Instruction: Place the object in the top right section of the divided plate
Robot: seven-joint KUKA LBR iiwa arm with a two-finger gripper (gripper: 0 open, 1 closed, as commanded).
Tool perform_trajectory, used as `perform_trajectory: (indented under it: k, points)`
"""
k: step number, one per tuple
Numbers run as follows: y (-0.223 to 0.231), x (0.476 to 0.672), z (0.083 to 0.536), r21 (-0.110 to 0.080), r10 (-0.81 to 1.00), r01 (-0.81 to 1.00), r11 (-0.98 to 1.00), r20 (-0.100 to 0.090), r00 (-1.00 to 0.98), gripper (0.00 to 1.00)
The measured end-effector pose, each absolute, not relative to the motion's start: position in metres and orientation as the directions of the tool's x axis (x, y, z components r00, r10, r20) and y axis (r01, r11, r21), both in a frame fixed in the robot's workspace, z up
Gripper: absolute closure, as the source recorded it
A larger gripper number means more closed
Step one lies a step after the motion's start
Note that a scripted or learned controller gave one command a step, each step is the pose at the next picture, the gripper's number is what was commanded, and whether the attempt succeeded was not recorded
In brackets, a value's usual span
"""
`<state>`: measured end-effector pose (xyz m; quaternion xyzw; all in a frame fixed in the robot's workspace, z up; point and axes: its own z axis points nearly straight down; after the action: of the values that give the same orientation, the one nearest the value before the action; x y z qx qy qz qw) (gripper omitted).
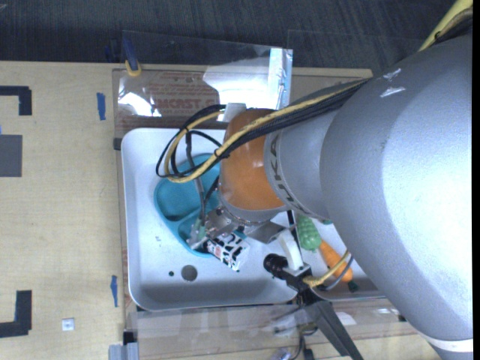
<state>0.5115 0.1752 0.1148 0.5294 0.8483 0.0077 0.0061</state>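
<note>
Camera view looks down at a slant on a bench [52,223] of pale wood with a white bin [142,201] sitting on it. A large grey arm [390,186] enters from the right and covers much of the bin, with an orange band [247,171] just above the wrist. Black and yellow cables [184,152] loop from the wrist out over the bin's left half. A teal divided plate [171,199] lies in the bin towards its left side, mostly hidden under the wrist, so its sections cannot be told apart. The gripper [202,235] hangs low over the plate's near edge. Whether anything sits between its jaws is too cluttered to tell. Just right of the gripper, a small black-and-white patterned piece [229,252] lies near the bin's front edge. A small dark round object [188,274] rests on the bin floor near the front left corner, apart from the plate. Towards the front right, a toy carrot [322,250] with a green top and orange body lies partly under the arm. A clear plastic sheet [202,81] stands along the bin's far edge.
</note>
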Motion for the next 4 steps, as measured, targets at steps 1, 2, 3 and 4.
perform_trajectory:
  k: [1, 2, 3, 4]
  points:
    - [0.190, 0.577, 0.107, -0.045, 0.770, 0.769, 0.638, 0.030, -0.637, 1.00]
    - [0.181, 0.602, 0.107, -0.016, 0.489, 0.489, 0.872, 0.011, -0.872, 1.00]
    - [0.194, 0.619, 0.176, 0.007, 0.391, 0.391, 0.920, -0.009, -0.920, 1.00]
    - [0.222, 0.607, 0.101, 0.007, 0.113, 0.113, 0.994, -0.011, -0.994, 1.00]
